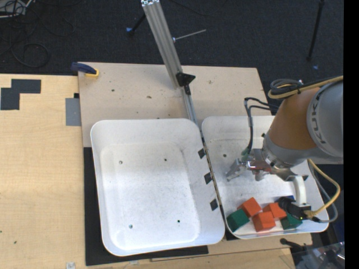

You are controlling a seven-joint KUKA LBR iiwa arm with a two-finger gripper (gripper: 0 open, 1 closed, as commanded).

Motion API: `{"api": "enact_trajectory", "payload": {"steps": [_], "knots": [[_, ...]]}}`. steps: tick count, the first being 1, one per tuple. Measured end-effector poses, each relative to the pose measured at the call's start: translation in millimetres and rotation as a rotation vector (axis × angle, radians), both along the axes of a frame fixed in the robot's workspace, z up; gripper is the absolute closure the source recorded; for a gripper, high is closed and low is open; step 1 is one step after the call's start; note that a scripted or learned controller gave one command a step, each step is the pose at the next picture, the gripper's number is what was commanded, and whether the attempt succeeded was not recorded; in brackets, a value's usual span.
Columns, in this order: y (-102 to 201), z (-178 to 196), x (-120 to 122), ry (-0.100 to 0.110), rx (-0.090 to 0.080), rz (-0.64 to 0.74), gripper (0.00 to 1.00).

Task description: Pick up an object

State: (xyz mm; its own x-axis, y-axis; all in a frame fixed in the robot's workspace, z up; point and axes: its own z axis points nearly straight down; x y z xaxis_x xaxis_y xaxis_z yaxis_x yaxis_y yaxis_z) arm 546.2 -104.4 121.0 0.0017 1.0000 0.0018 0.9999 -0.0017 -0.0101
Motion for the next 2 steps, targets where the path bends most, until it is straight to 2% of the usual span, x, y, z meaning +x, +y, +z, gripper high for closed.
{"api": "enact_trajectory", "payload": {"steps": [1, 2], "knots": [[1, -29, 0, -0.007, -0.001, -0.001, 0.00], [-1, -19, 0, -0.006, 0.002, -0.011, 1.00]]}}
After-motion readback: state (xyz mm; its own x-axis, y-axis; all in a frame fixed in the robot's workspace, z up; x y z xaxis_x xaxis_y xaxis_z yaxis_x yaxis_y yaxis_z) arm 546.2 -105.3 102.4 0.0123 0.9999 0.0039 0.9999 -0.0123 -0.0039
